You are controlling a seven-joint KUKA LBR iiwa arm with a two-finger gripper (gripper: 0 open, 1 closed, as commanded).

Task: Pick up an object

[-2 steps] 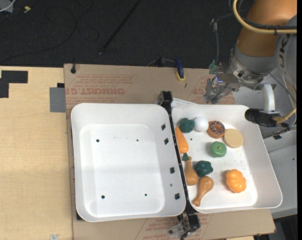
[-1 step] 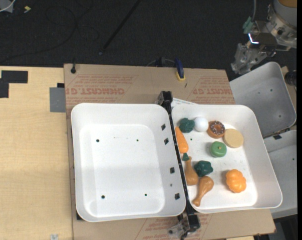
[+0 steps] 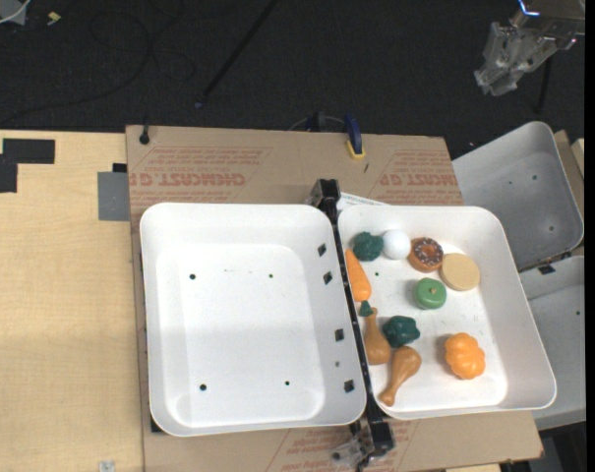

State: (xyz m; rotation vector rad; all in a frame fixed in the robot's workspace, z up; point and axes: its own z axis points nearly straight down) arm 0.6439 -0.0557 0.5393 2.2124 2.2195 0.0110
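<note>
The right bin (image 3: 513, 264) holds several toy foods: a carrot (image 3: 358, 275), a dark green broccoli piece (image 3: 368, 247), a white ball (image 3: 396, 244), a chocolate doughnut (image 3: 426, 254), a tan round biscuit (image 3: 460, 271), a green round piece (image 3: 430, 293), another dark green piece (image 3: 401, 330), an orange pumpkin-like piece (image 3: 464, 355), a drumstick (image 3: 399, 374) and a tan pear-like piece (image 3: 375, 340). My gripper (image 3: 502, 67) hangs high at the top right, well above and behind the right bin, with nothing seen in it.
The left bin (image 3: 179, 264) sits beside the right one, with a black divider clamp (image 3: 341, 303) between them. Both rest on a cardboard sheet (image 3: 238, 170). A grey metal plate (image 3: 523, 185) lies at the right, behind the right bin.
</note>
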